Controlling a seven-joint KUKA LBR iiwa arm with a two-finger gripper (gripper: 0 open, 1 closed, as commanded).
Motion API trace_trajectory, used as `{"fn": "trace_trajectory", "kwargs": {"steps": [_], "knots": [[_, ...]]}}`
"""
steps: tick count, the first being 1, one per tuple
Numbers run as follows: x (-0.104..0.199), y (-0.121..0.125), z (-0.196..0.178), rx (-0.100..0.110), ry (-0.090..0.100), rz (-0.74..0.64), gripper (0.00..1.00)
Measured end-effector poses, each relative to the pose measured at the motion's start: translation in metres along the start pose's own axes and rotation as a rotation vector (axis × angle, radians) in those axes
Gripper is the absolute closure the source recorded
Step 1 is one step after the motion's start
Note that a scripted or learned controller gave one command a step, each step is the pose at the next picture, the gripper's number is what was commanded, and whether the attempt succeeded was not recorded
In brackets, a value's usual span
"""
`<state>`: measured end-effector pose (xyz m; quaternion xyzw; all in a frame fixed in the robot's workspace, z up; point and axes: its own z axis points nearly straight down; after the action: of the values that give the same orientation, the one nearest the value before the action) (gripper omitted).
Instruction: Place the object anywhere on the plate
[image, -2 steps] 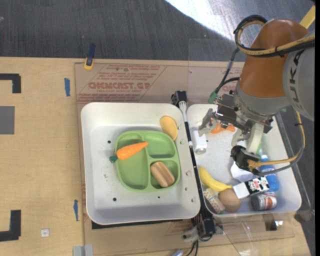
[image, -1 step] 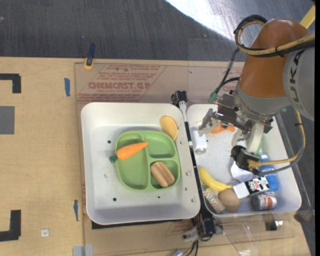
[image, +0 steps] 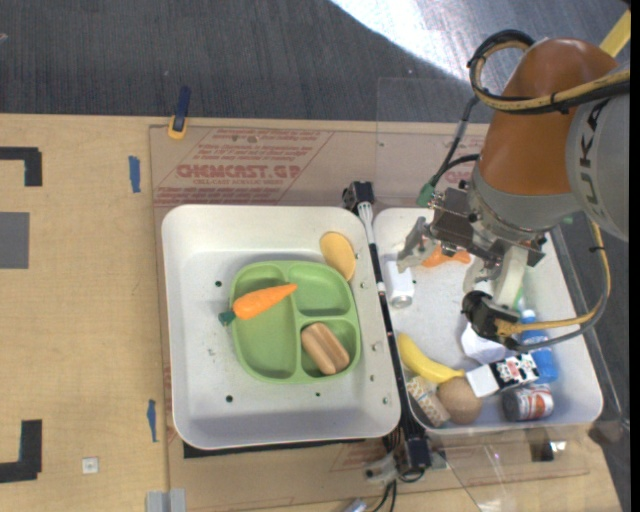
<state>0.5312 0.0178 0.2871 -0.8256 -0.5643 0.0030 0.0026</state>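
Arm: one grey arm (image: 545, 120) with an orange band is seen, reaching in from the right over the right bin.
Pincer: one pincer (image: 437, 245) is held low over the upper left part of the right bin; whether it is released or clenched cannot be told.
Task object: one small orange object (image: 441, 258) is seen right at the pincer, just under it; whether it is grasped cannot be told.
Plate: one green plate (image: 265, 350) with three compartments is set in the left bin, well to the left of the pincer and slightly nearer the camera.
On the plate: one carrot (image: 262, 301) is laid across the upper compartments; one brown bun (image: 325, 346) is laid in the lower right compartment.
Beside the plate: one yellow fruit (image: 339, 254) is lying off the plate's upper right corner, between plate and pincer.
Bins: two white bins are counted, left bin (image: 195, 330) and right bin (image: 585, 390), side by side.
Right bin, below the pincer: one white cylinder (image: 400, 291), one banana (image: 427, 362), one brown round item (image: 460, 399), one can (image: 526, 404) and one white patterned box (image: 511, 372) are noted.
Surface: a tan bench (image: 80, 330) marked with black corner marks and blue tape is recorded.
Room: dark floor (image: 250, 50) is seen beyond the bench, far behind the pincer.
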Motion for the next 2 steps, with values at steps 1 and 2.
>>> {"fn": "trace_trajectory", "kwargs": {"steps": [1, 2], "knots": [[0.000, 0.000, 0.000, 0.000, 0.000, 0.000, 0.00], [-0.004, -0.054, -0.076, -0.010, 0.004, 0.082, 0.00]]}}
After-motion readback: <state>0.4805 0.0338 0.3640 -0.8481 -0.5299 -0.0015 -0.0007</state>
